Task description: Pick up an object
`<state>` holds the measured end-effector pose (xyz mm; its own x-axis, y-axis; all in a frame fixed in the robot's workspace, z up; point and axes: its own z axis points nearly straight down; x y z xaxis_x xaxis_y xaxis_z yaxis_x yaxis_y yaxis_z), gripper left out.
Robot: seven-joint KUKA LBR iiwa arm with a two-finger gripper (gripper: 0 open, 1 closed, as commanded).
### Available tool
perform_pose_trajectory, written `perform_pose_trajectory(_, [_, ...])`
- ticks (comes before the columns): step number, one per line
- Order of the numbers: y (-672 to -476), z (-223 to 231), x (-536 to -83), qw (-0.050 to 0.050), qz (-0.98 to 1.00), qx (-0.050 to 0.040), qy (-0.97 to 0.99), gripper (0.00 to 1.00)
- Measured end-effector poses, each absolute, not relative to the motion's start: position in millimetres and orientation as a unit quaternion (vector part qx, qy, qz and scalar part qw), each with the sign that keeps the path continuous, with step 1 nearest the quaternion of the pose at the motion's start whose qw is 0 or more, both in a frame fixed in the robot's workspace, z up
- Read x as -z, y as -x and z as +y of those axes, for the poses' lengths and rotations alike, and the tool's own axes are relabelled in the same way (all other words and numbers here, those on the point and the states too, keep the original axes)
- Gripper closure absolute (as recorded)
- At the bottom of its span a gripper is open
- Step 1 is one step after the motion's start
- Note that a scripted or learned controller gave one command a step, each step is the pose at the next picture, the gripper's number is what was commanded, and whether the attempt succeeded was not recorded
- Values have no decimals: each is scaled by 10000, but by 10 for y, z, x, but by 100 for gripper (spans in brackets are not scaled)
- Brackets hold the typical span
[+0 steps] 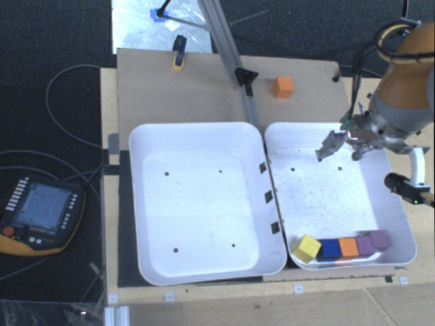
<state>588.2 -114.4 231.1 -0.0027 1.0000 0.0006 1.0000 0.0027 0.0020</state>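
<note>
My gripper (342,149) hangs over the upper right part of the right bin (319,189), its two fingers spread open with nothing between them. Along that bin's near edge several blocks lie in a row: a yellow block (307,248), a blue block (330,249), an orange block (349,247), and two purple blocks (374,241). They sit well below the gripper in the view, apart from it. A lone orange cube (283,87) rests on the bench behind the bins.
The left bin (197,202) lies beside the right one. A grey pole (224,39) slants across the back of the bench. A blue-and-yellow clamp (179,51) sits at the back left. A teach pendant (37,212) lies off the bench to the left.
</note>
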Motion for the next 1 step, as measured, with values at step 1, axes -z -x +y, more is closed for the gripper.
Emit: perform_pose_trajectory(1, [-5771, -1814, -2627, 33, 7055, -3, -7087, 0])
